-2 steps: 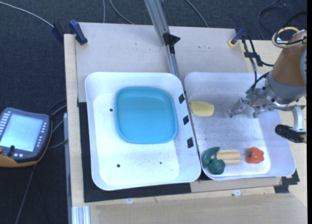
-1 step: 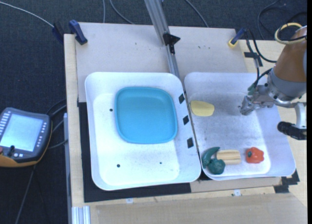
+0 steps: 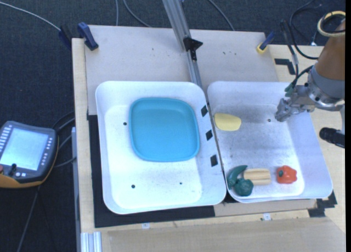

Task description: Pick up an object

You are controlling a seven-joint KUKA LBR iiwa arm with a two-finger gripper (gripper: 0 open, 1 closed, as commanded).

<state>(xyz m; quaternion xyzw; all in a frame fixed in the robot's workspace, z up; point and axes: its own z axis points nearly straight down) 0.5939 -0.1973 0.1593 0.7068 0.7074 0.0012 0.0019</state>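
Observation:
In the right bin (image 3: 307,135) lie a pale yellow lemon-shaped piece (image 3: 227,122) near the left wall, and along the front wall a dark green vegetable (image 3: 240,180), a tan wooden block (image 3: 257,176) and a red tomato-like piece (image 3: 286,174). My gripper (image 3: 286,109) hangs over the bin's upper right part, well apart from all of them, with nothing seen between its fingers. The arm's grey wrist and orange band rise behind it at the right edge.
The left bin (image 3: 115,190) holds a square blue plate (image 3: 164,129). A metal pole (image 3: 175,12) slants down to the gap between the bins. A teach pendant (image 3: 24,152) lies off the bench at left. Blue and yellow clamps sit on the bench's back corners.

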